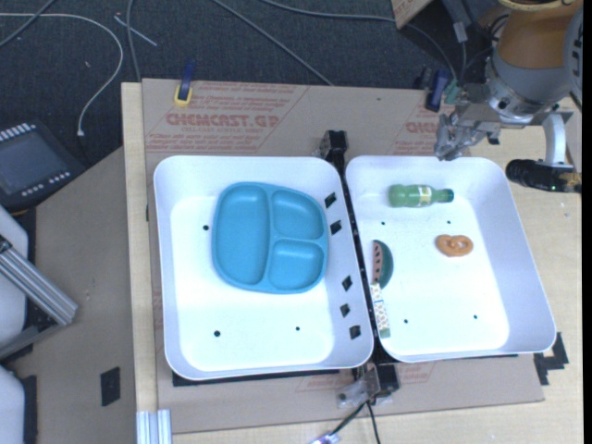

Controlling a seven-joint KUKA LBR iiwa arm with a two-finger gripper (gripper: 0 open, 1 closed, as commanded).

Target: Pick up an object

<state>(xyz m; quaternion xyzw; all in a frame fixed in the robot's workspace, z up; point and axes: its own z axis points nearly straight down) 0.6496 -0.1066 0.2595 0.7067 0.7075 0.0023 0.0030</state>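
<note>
One small green plastic bottle (420, 195) lies on its side, long axis left-right, in the right white bin (518, 276); we see the gripper (450, 146) just above-right of it, grasp state unreadable.

Black cables (111, 26) on dark floor; perhaps a monitor (32, 160) at left.

Glossy white plastic bins (185, 322) — smooth blue plastic plate (270, 238) — matt cardboard underlay (231, 109)

right bin (518, 276) centre open, bottle (419, 195) far side
</note>
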